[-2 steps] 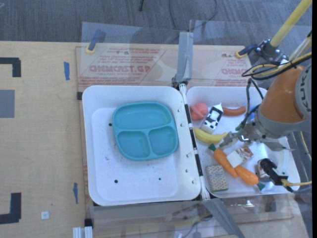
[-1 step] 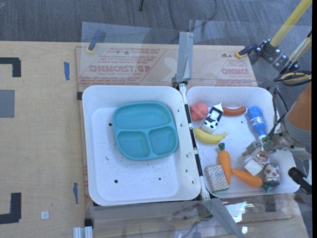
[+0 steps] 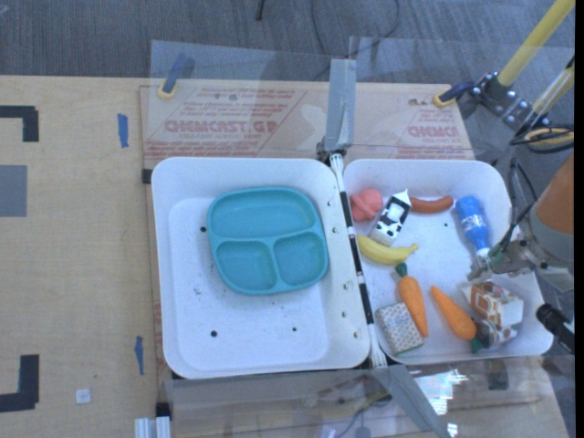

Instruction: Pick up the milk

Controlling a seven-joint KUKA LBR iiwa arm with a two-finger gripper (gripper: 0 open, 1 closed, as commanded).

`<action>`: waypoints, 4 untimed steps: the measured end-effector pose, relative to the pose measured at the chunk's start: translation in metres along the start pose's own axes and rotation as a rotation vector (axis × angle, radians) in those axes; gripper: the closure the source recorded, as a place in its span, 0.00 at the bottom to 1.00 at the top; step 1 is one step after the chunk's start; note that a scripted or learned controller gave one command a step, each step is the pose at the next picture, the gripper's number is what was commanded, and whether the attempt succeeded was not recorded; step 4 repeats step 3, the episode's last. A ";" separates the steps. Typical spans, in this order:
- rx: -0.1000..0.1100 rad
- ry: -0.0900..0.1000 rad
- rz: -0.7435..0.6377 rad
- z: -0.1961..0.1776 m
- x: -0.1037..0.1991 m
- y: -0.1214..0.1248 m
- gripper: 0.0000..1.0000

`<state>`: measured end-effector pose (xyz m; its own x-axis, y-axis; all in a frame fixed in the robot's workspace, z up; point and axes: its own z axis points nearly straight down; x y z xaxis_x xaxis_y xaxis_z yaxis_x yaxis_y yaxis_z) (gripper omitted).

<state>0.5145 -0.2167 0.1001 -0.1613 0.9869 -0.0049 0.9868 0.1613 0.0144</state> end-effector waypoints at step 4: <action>0.014 0.003 0.156 -0.096 0.071 0.020 1.00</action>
